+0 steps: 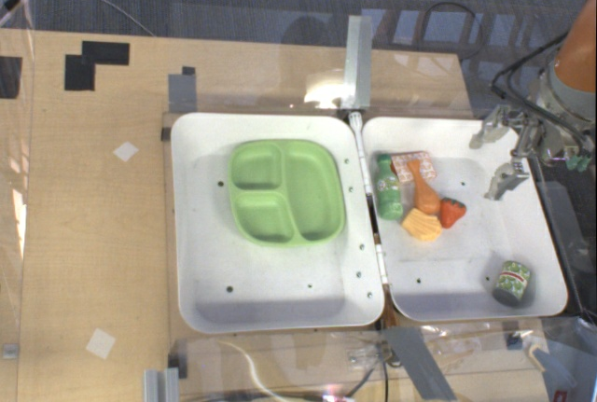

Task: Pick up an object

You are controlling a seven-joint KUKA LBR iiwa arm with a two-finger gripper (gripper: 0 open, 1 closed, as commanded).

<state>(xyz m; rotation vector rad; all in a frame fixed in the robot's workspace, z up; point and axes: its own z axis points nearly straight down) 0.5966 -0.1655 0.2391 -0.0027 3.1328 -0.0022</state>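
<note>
approach phase: gripper (pixel 505 158) is hovering spread and empty over the right bin (pixel 466 284).
toys are lying near its left wall (a small can (pixel 511 282) is sitting apart); descending onto one is coming next.

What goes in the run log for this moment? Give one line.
gripper: open, above right bin, holding nothing | food cluster: by divider | can: near corner | green tray: left bin

Green tray (pixel 284 193), white bins (pixel 201 232)
</note>
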